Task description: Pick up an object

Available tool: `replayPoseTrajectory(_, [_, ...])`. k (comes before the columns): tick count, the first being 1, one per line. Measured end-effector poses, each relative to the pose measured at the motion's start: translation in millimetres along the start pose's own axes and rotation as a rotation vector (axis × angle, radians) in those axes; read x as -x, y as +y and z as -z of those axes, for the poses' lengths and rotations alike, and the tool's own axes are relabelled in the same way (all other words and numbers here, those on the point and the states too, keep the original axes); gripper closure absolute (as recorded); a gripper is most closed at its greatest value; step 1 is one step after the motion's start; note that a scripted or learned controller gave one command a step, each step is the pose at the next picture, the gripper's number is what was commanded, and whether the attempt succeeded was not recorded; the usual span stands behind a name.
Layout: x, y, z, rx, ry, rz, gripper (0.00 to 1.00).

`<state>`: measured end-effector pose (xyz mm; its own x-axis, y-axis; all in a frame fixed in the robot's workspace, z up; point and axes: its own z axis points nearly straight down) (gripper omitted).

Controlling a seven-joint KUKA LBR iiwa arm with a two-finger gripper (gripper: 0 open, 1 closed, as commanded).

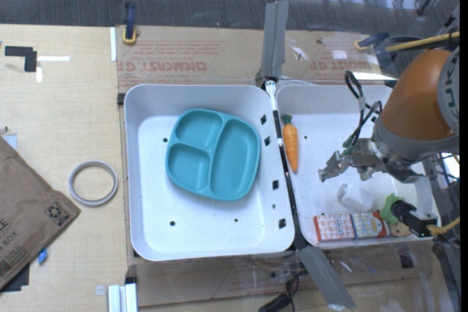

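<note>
Looking down at two white bins side by side on a sheet of cardboard (175,55). Got the grey arm (417,102) with its orange band reaching in from the right, with the gripper (330,172) hanging over the middle of the right bin (322,95), pointed left and down. Honestly can't tell whether it's clenched or released, too small and cluttered at that end. Can't see anything gripped in it either. Plenty to pick from in that bin though: a carrot (291,146) lying lengthwise right against the left wall, green top toward the far side, well left of the gripper. Just below and right of the gripper, a small white object (355,195), can't say what exactly. Along the near wall, a flat box (349,226) with red and white print lying on its side, plus something green (395,204) just beside its right end, partly tucked under the arm. Over in the left bin (135,157), just a teal divided plate (213,155), three compartments, sitting flat near the middle. Out on the bench to the left, a ring of tape (93,182) and a corner of a brown cardboard box (22,219).
</note>
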<state>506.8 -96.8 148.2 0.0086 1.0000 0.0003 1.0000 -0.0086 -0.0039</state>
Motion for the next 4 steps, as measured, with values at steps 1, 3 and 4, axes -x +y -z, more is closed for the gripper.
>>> replayPoseTrajectory(1, [5,-19,-41,0.041,-0.012,0.003,0.0])
replayPoseTrajectory(3, [75,11,42,0.002,-0.001,0.208,0.0])
replayPoseTrajectory(4, [122,-19,-39,0.018,-0.008,0.348,0.0])
